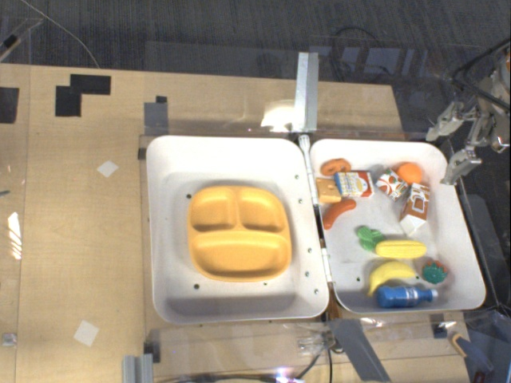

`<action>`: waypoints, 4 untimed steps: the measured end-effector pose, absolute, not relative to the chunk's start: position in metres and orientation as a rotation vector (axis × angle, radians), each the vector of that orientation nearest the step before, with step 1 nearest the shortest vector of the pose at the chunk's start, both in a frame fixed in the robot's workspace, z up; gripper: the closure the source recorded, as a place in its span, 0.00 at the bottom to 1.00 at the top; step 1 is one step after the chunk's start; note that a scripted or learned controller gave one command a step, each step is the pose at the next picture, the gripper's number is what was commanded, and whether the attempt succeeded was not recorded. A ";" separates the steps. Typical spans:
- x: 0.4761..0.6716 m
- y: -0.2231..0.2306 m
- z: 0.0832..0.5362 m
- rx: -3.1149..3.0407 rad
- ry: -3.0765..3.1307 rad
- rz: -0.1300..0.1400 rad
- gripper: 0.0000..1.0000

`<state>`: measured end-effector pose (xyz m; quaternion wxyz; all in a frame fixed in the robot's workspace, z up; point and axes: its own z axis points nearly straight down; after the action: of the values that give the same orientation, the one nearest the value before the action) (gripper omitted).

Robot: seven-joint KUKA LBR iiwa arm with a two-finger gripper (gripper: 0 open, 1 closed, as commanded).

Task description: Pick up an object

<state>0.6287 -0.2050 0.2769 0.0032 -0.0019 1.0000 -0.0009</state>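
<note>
Tray L bin; toys R bin.

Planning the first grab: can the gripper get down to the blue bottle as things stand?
Probably yes. The gripper sits outside the right bin's far corner; the blue bottle lies uncovered at the near edge, a banana touching it.

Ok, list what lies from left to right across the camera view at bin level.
Left bin → yellow divided tray → right bin holding small toy foods → gripper at the bin's far right corner.
</note>
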 end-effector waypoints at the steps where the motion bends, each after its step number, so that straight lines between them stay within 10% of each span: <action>1: 0.671 -0.205 0.302 -0.140 3.128 -0.003 0.00; 3: 0.624 -0.111 0.097 0.324 3.094 0.000 0.00; 4: 0.631 -0.111 0.113 0.310 3.074 -0.003 1.00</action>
<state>0.6308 -0.1111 0.1135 0.0258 0.1004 0.9946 -0.0009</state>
